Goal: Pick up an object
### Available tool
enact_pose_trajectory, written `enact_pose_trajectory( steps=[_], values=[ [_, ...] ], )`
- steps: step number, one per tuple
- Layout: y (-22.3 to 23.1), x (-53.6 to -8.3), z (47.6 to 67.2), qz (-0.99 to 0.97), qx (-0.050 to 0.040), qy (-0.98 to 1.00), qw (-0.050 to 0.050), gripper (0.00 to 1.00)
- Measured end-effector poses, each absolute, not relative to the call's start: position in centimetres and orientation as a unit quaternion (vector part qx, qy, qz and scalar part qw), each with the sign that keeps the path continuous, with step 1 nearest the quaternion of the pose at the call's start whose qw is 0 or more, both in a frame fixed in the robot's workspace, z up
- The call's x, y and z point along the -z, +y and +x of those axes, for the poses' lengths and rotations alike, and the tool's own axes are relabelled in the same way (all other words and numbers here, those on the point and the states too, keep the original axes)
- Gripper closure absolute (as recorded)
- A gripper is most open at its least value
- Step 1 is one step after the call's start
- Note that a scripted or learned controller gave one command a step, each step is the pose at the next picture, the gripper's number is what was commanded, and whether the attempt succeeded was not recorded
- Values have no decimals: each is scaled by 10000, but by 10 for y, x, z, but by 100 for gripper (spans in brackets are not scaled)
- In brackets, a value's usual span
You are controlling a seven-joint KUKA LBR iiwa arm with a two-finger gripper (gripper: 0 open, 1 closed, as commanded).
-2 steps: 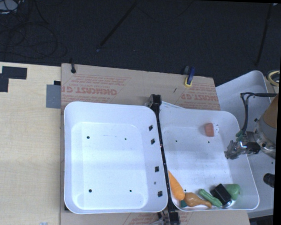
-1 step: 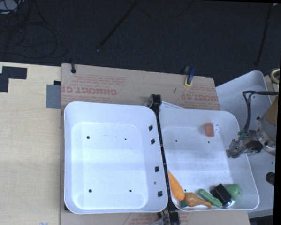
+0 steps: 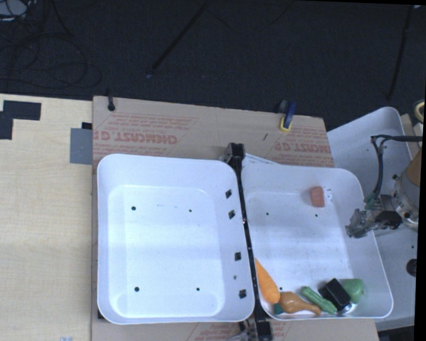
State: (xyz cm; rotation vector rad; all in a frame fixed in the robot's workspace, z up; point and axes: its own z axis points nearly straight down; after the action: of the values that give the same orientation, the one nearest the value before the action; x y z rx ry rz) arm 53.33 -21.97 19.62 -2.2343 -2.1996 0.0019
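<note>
The end effector hovers at the right bin's right rim; whether it is open or closed, I cannot tell. A pink block lies far, toys cluster near.

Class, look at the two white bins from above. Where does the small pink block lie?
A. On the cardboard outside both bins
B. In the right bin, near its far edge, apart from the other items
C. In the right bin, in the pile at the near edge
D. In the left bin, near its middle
B: the pink block sits alone near the far edge of the right bin, while the orange carrot and green items cluster at the near edge.
</note>
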Motion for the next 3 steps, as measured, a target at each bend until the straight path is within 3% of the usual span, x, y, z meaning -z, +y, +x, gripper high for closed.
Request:
enact_pose_trajectory(
  steps=[2,3],
  values=[
    [-221,-215,534,-7124,-2,-7018,25,100],
    [-212,-131,557,-7062,-17,-7080,45,100]
  ],
)
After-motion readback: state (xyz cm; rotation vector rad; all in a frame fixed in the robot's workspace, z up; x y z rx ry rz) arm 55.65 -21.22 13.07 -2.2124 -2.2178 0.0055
